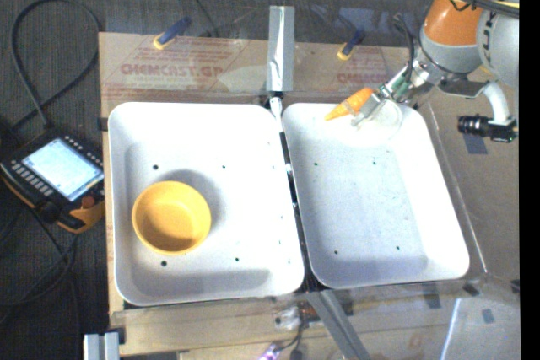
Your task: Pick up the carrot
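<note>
Lying at about one o'clock in the right bin (380, 215), the carrot (350, 106) points its tip toward nine o'clock; the gripper (374, 107) meets its thick end from three o'clock (grip state: I cannot tell); any lift depends on that end.

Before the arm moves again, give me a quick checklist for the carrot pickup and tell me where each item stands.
1. Carrot in view, at the far edge of the right bin: ok.
2. Tool at the carrot's thick end: ok.
3. Carrot firmly gripped: cannot tell.
4. Carrot lifted off the bin: cannot tell.
5. Yellow bowl in the left bin, away from the arm: ok.
</note>
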`<state>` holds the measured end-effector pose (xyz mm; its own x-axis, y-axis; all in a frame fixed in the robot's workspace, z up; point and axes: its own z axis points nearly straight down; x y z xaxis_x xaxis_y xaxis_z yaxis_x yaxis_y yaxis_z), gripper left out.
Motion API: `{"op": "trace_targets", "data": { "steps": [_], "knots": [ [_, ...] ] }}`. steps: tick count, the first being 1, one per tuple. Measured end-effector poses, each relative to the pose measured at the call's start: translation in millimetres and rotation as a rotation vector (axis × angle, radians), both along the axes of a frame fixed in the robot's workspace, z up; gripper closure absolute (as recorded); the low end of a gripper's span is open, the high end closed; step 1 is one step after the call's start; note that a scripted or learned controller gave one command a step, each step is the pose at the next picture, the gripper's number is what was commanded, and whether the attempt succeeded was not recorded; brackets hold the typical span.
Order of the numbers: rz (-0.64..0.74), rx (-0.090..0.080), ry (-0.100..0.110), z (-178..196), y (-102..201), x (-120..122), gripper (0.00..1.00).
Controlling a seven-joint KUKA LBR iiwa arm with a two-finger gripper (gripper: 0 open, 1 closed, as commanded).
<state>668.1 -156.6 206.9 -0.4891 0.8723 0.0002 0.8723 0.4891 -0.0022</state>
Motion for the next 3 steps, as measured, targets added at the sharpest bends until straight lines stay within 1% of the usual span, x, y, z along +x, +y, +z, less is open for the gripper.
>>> {"op": "trace_targets", "data": {
  "steps": [1, 2, 3],
  "knots": [
    [0.196, -0.002, -0.001, 62.5, -5.5, 0.3, 0.0],
    [0.178, 0.0, -0.001, 75.1, -29.2, -1.7, 0.0],
    [0.35, -0.003, -0.003, 61.8, -66.9, -6.5, 0.0]
  ]
}}
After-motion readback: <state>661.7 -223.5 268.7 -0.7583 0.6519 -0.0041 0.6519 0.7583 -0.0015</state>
